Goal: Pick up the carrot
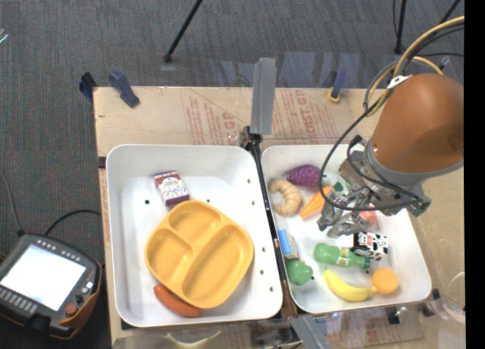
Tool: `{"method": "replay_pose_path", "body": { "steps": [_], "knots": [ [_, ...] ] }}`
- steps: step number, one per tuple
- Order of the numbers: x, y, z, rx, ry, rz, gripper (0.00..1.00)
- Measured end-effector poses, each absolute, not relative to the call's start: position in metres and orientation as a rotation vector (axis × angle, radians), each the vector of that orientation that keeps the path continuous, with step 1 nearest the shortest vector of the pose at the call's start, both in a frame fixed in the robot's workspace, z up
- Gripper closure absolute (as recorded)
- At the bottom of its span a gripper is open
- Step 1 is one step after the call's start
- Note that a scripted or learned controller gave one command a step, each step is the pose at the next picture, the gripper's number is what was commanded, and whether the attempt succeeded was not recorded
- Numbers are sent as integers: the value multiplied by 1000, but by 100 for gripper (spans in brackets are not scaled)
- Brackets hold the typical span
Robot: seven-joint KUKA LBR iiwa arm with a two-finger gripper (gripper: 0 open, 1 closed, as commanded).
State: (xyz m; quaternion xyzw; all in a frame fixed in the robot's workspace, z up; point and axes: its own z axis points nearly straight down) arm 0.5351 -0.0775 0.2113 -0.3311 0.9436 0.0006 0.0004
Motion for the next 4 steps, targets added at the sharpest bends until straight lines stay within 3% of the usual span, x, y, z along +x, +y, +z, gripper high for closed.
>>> {"method": "replay_pose_path", "body": {
  "steps": [1,2,3,4],
  "knots": [
    [532,-138,86,-801,3038,4,100],
    [575,-151,263,-627,3067,-5,100],
    [517,-157,297,-881,3012,2,100],
    [487,-183,301,-1419,2802,6,100]
  ]
}}
